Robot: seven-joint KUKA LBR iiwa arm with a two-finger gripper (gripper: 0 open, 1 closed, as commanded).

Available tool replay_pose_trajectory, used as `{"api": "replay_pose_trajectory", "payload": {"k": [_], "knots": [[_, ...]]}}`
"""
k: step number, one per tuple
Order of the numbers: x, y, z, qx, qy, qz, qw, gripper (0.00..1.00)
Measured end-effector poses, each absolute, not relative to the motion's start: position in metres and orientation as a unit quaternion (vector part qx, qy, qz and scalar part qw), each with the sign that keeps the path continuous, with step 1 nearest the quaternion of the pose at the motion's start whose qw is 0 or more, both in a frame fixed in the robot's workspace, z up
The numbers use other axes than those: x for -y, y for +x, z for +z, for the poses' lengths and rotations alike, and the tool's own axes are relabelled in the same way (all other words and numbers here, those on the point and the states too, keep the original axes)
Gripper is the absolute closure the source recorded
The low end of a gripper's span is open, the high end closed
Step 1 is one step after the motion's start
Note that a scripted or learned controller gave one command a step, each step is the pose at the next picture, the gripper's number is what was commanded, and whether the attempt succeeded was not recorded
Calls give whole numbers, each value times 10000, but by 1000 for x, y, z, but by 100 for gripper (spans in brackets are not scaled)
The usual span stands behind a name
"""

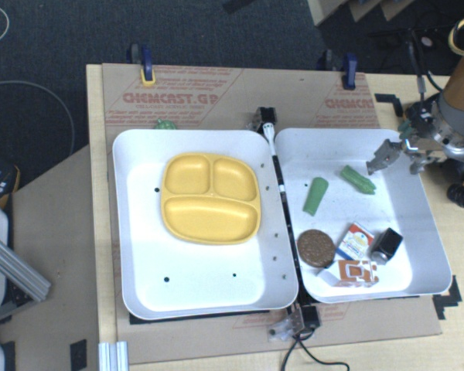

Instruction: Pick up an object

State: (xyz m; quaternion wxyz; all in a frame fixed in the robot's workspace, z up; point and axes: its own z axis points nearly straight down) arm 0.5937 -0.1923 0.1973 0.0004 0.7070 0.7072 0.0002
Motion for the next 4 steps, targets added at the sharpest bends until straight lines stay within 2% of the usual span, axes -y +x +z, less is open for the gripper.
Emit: {"api": "replay_pose_trajectory", "payload": {"k": [1,2,3,4], "knots": [[131,592,93,-7088,7054,-14,-50,0],[119,659,89,-7085,7057,30,37,0],[51,570,292,-7093,7048,67,56,0],[54,569,292,-7079,7063,10,19,100]]}}
